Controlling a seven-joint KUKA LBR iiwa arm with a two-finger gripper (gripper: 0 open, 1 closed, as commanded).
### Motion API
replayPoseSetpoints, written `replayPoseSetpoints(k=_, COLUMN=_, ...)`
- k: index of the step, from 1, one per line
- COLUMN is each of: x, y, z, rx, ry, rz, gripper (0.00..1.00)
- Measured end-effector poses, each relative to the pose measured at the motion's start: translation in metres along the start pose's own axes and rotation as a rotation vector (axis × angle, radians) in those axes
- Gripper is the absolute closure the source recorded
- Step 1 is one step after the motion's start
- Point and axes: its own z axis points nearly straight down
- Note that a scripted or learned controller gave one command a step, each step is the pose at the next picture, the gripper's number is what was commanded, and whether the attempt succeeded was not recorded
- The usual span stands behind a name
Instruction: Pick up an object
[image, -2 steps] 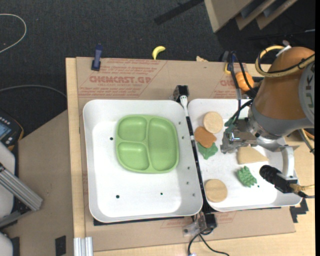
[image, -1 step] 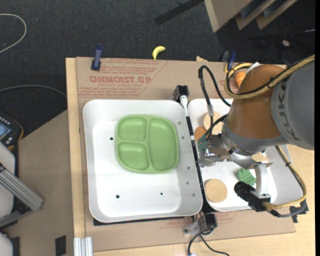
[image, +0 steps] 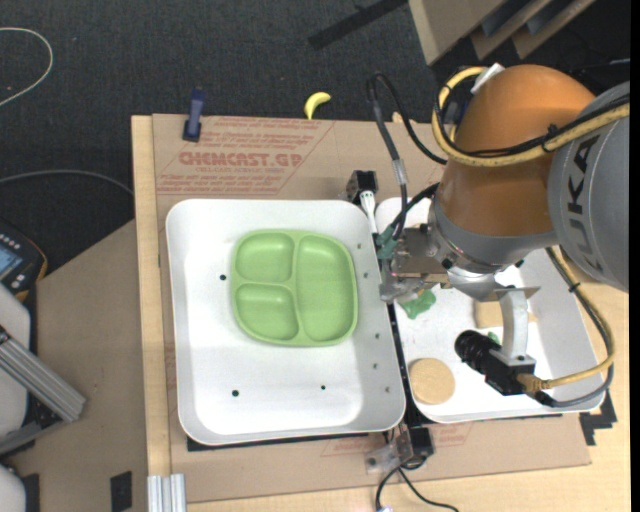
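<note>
Cardboard-topped bench (image: 250, 160), two white bins. Gripper (image: 408, 290) low at right bin's (image: 560, 395) left edge, over small green thing (image: 420, 303); grip state cannot be told. Tan disc (image: 433, 380) nearby; green divided plate (image: 296, 287) in left bin (image: 200, 360). Nothing visibly lifted; pick apparently not yet done.

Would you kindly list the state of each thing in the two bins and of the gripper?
Green sectioned plastic plate: lying flat, right way up, in the left white bin, compartments bare.
Round tan disc: lying flat in the right white bin, near its front left corner.
Small green object: beneath the gripper, partly hidden.
Gripper: low over the right bin's left edge.
</note>
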Motion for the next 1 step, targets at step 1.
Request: replayPoseSetpoints(k=1, x=-0.017, y=0.0017, z=-0.1376, rx=-0.01, ry=0.0, rz=0.006, gripper=1.0)
